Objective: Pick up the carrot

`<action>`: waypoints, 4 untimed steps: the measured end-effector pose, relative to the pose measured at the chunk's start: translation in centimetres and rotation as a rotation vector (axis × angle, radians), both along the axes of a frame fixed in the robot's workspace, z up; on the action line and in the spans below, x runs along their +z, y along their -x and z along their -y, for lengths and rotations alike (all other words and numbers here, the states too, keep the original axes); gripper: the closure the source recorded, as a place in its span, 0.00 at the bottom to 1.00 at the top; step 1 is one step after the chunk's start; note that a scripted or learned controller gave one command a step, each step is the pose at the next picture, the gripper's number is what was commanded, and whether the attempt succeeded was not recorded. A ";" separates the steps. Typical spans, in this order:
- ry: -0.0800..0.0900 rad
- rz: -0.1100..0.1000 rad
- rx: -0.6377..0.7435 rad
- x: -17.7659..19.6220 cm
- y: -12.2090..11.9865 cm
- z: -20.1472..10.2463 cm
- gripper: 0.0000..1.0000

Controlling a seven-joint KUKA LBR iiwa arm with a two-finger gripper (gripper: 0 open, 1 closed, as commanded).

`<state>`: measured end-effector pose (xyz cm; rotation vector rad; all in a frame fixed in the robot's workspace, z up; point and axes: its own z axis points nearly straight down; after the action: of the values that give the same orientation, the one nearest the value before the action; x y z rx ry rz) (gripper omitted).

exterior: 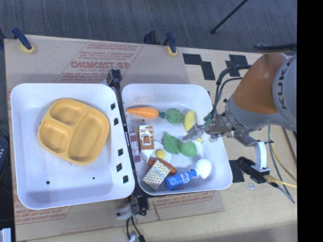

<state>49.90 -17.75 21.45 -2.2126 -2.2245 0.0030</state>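
In the right bin [214, 102], the carrot [143, 112] lies flat near the back-left corner, green top toward a green bumpy fruit [174, 116]. Gripper [196, 131] sits over a banana [189, 120], well apart from carrot, gripping nothing; finger spacing unclear.

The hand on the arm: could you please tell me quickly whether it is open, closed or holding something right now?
Hand: cannot be told; it sits over the right bin, apart from the carrot.

A grey arm [282, 92] with a broad orange band [255, 89] was seen; black cables [222, 82] were looped beside it, and a metallic wrist block [222, 126] was fitted.
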 end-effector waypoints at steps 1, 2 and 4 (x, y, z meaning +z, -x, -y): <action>0.000 0.001 0.022 -2.4 -8.4 -3.4 0.00; 0.000 -0.002 -0.041 -12.4 -11.3 -7.9 0.00; 0.001 0.000 -0.208 -2.3 -6.2 -15.4 1.00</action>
<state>56.10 -2.31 19.20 -2.4322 -1.9836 0.0034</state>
